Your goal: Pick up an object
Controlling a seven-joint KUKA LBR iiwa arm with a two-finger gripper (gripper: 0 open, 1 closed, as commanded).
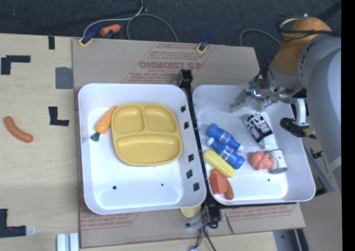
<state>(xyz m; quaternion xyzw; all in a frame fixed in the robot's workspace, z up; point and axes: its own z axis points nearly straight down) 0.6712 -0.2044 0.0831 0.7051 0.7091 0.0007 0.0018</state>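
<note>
over the upper part of the right bin (288,186) hangs the gripper (248,100), its two grey fingers splayed wide with nothing between them, above bare white floor. just below and to its right lies the nearest candidate, a small black-and-white packet (258,125), lying flat and slightly tilted; it looks light and thin, probably a soft wrapper, though the picture is too coarse to be sure. a flat thing like that offers little to close on, so a pinch across its narrow width would be the fair bet.

further down the same bin sit two blue bottles (224,145) side by side, touching a yellow corn cob (219,162), with an orange-red piece (221,184) just below that. these look like stiff, light plastic toys, rounded and likely slippery; each is best taken across its short axis, but crowding leaves little room for a finger. a pink lumpy toy (261,159) rests against a white-and-red packet (277,161) near the right wall.

across in the left bin (133,200), a yellow divided plate (147,134) sits with a toy carrot (104,121) against its left edge. well apart, on the bench, lies a toy sausage (18,129).
</note>
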